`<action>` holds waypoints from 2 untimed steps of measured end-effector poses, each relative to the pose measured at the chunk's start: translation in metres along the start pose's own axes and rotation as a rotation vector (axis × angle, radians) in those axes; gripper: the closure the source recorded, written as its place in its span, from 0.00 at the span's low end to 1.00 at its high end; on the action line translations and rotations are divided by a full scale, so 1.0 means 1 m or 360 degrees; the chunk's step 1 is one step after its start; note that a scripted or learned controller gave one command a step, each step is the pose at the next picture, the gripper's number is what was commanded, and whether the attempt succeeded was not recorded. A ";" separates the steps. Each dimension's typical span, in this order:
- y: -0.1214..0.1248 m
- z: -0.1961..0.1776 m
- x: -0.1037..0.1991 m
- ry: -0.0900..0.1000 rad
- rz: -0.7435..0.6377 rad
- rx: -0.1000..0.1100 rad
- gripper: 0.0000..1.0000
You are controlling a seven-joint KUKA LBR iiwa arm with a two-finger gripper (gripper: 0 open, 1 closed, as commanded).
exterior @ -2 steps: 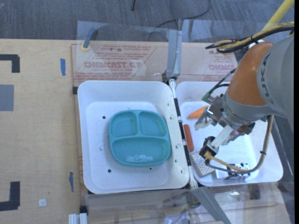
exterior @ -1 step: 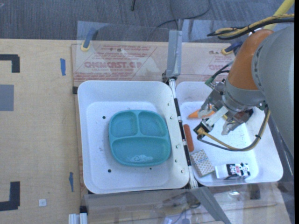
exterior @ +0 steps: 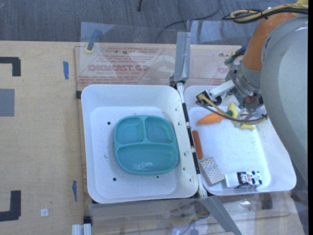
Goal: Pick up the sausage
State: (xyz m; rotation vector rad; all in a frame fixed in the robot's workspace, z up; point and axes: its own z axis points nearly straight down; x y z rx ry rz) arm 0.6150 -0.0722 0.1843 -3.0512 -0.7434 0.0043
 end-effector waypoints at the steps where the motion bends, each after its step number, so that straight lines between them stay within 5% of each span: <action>1: -0.057 0.000 0.000 -0.0002 -0.0109 0.0003 0.00; 2: -0.058 -0.009 0.001 -0.0005 -0.0116 0.0005 1.00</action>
